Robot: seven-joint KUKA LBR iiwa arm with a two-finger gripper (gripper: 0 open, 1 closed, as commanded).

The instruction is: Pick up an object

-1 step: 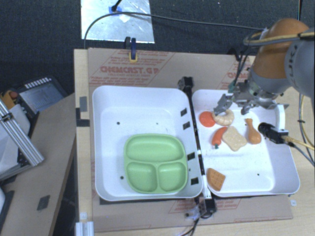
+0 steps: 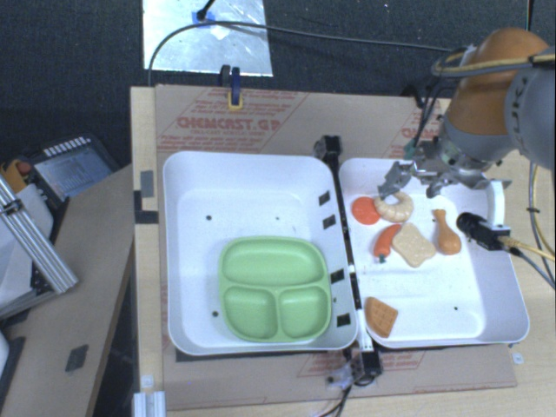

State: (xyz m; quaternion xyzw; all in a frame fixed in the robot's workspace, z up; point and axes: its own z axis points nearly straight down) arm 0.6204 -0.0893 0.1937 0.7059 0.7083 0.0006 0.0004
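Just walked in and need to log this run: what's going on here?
A robot arm reaches in from the right, its gripper above the right bin, near a shrimp and red slice. Nothing is visibly grasped. Toast, a drumstick and a cracker lie nearby; the left bin holds a green tray.

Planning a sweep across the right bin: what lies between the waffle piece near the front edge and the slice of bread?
In the camera view, only bare white bin floor lies between the waffle piece and the bread slice.
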